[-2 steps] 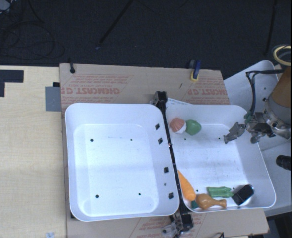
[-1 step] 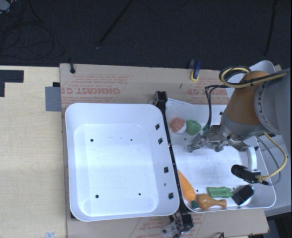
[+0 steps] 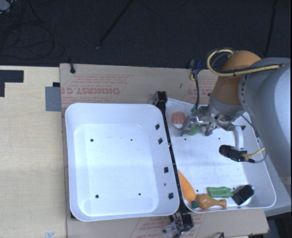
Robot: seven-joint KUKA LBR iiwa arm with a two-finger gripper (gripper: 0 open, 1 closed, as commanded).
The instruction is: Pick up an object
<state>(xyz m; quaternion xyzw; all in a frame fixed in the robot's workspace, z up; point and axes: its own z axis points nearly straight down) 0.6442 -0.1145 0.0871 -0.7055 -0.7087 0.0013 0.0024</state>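
In the camera view, the gripper [image 3: 199, 124] hangs low over the right bin [image 3: 212, 168], at about 11 o'clock from the bin's middle and close to the far wall. I cannot tell whether it is released or clenched, since the wrist hides the tips from this angle. The likeliest targets sit right by it. A pink round object [image 3: 178, 118] lies at the gripper's 9 o'clock, tucked into the bin's corner, and a small green piece [image 3: 205, 130] shows at its 5 o'clock, touching or nearly under it. The main risk is a close on nothing: the pink object looks round enough to roll away if nudged, and the corner walls leave little room to straddle it. The green piece seems small and partly covered, so a pinch could glance off it or catch only an edge and drop it on the lift. Pressing further down could also jam the tool against the bin floor. The other pieces, an orange carrot [image 3: 186, 185] at 7 o'clock, a green block [image 3: 219, 191] and a tan piece [image 3: 209, 201] near 6, and a black block [image 3: 243, 194] at 5, lie well apart from the gripper.
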